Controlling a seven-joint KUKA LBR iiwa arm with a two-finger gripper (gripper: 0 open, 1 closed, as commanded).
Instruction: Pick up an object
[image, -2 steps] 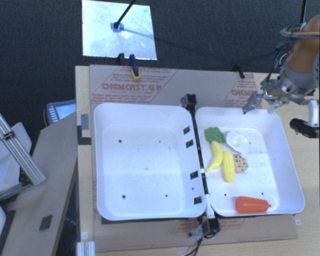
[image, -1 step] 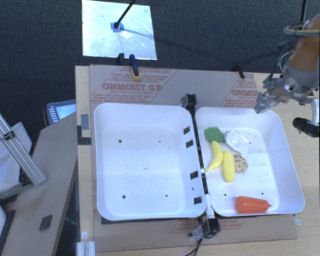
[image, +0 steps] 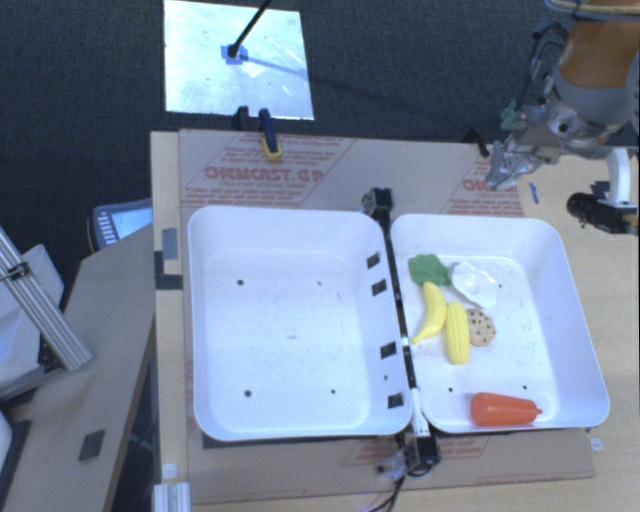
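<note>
The right bin (image: 560, 300) holds several toy foods. A green leafy piece (image: 428, 268) lies near its back left, with a white crumpled piece (image: 476, 282) beside it. A yellow banana (image: 433, 311) and a yellow corn cob (image: 457, 332) lie side by side, and a brown cookie (image: 481, 327) touches the corn. An orange carrot (image: 504, 409) rests near the front wall. My gripper (image: 503, 170) hangs above the bench behind the right bin's back rim, well off from all the toys, with nothing seen between its fingers.
The left bin (image: 290, 320) sits next to the right one, joined by a black clipped divider (image: 390, 300). Both rest on a brown cardboard sheet (image: 300, 170). A shiny metal plate (image: 238, 58) lies behind, and an aluminium rail (image: 40, 310) stands at the left.
</note>
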